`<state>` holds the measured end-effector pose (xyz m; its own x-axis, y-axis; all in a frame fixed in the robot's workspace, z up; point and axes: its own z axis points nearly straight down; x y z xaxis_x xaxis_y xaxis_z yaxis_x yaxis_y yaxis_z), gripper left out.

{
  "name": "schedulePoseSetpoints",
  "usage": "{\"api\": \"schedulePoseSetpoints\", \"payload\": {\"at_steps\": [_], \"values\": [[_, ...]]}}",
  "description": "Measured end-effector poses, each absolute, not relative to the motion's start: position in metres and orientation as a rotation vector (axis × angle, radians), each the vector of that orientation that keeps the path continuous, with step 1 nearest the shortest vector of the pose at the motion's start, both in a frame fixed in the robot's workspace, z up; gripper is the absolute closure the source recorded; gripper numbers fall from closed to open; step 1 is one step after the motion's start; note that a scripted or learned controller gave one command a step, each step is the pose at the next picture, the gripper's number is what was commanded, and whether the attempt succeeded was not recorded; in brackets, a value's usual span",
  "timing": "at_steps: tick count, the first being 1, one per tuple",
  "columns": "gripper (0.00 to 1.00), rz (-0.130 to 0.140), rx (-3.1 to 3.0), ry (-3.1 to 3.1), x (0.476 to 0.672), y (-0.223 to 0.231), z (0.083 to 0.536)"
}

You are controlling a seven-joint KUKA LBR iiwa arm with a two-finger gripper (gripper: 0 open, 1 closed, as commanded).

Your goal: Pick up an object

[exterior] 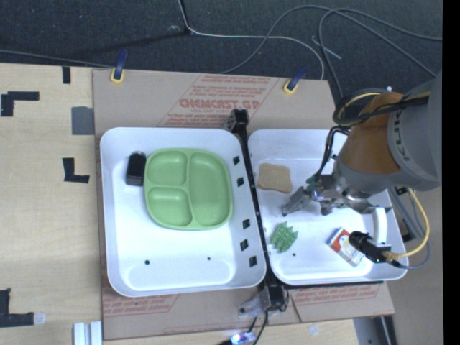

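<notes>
Two shallow white bins sit side by side on a sheet of brown cardboard with red print, which lies on a pale wooden bench. The arm reaches in from the right and bends down over the right bin.

The gripper hangs low near the middle of that bin, pointing towards the divider between the bins. Its jaws look spread apart, with bare white floor between them and nothing held.

Three loose things lie in the right bin. A tan square pad rests flat near the divider, just beside the gripper on its upper left and seemingly not touching it. A small green leafy piece lies below the gripper, near the divider and apart from the fingers. A red-and-white packet lies towards the bin's lower right corner, under the wrist.

In the left bin, a light green divided plate lies flat in the upper middle. A small black block sits against the plate's left edge, near the bin's upper left corner. The lower part of this bin is bare white floor.

Two yellow clamps hold the cardboard's far edge, and thin cables trail over the dark surface beyond it.
</notes>
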<state>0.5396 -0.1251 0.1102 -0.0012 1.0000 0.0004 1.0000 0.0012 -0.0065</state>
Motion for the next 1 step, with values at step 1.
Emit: {"api": "schedulePoseSetpoints", "payload": {"at_steps": [1], "values": [[0.00,0.003,-2.220,-2.222,0.5395,-0.1249,0.0837]]}}
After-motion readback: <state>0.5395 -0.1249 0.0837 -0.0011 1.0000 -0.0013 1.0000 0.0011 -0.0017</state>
